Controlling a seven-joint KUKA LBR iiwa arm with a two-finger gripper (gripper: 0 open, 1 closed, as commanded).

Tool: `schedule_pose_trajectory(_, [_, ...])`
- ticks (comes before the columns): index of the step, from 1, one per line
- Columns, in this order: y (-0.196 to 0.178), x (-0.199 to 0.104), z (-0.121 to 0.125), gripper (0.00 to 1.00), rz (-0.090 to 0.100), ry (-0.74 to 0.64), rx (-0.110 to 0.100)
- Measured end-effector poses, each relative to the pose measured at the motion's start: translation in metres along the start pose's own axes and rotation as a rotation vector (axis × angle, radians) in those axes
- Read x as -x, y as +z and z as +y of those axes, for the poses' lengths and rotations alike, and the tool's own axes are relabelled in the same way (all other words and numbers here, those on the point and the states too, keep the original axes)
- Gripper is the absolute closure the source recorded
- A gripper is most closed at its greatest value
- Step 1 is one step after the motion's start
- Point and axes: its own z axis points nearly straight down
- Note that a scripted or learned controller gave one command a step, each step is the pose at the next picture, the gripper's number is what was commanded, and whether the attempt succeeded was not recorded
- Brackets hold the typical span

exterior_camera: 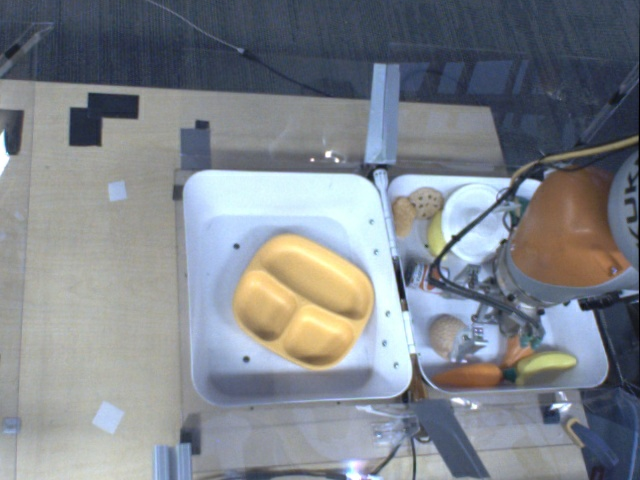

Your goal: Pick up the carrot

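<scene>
The carrot (467, 375) is a long orange piece lying flat along the front wall of the right bin (590, 373). My gripper (476, 336) hangs low in that bin just above and behind the carrot, beside a tan bread roll (446, 332). I cannot make out any contact between the gripper and the carrot. The orange wrist band (568, 230) and grey arm cover the right half of the bin. A shorter orange piece (516, 351) with a green end pokes out from under the wrist.
A yellow-green banana-like piece (547, 365) lies at the front right of the right bin. Two cookies (415, 206), a white dish (472, 216) and a yellow fruit (437, 236) sit at its back. The left bin (215, 218) holds a yellow divided tray (302, 298).
</scene>
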Motion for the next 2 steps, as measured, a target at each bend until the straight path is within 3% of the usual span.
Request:
schedule_pose_trajectory(1, [0.03,-0.004,0.004,0.0,0.007,0.083,-0.001])
schedule_pose_trajectory(2, [-0.036,0.036,-0.023,0.0,0.007,0.231,-0.003])
